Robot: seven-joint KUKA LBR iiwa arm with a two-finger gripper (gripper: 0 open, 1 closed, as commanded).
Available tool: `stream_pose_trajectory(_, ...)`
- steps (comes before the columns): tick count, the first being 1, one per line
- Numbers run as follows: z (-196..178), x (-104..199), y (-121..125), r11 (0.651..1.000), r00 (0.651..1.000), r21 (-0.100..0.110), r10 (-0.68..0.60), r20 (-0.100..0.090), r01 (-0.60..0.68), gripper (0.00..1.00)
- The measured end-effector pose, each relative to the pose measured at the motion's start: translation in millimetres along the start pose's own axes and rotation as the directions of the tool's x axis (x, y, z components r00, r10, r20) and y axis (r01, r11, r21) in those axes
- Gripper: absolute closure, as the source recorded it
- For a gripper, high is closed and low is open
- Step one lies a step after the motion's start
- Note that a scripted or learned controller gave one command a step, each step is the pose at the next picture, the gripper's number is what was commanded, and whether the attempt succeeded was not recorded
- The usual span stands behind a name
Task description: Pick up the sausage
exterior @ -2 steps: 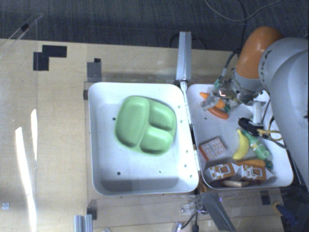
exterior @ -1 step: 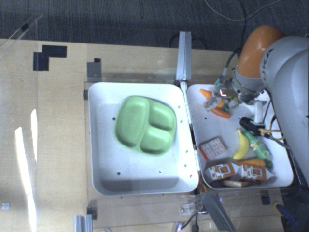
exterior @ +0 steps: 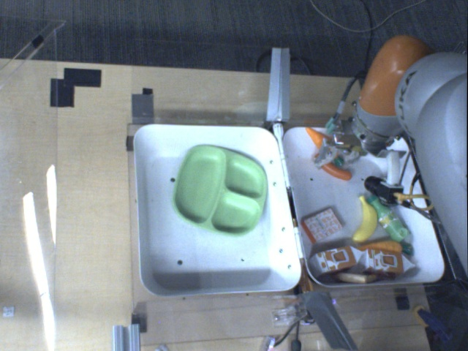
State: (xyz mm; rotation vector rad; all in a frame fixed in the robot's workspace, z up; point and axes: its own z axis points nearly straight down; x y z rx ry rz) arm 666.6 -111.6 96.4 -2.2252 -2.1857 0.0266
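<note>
Grey arm with orange band reaches in from right, gripper low over far end of right bin, just above orange carrot-like piece. Left bin holds green three-compartment plate. Right bin's near end crowded: yellow banana, small patterned box, printed packets, brown sausage against near wall, green item beside banana. Cable loops across dark floor beyond bench.

Robot lab: bench, bins, cables
</note>
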Motion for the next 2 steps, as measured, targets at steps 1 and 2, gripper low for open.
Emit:
stream_pose_trajectory(1,3,-28,1,0.999,0.999,-0.017,0.043,0.001,-0.043,1.0)
stream_pose_trajectory(2,-122,17,1,0.999,1.0,-0.032,0.005,0.003,-0.005,1.0)
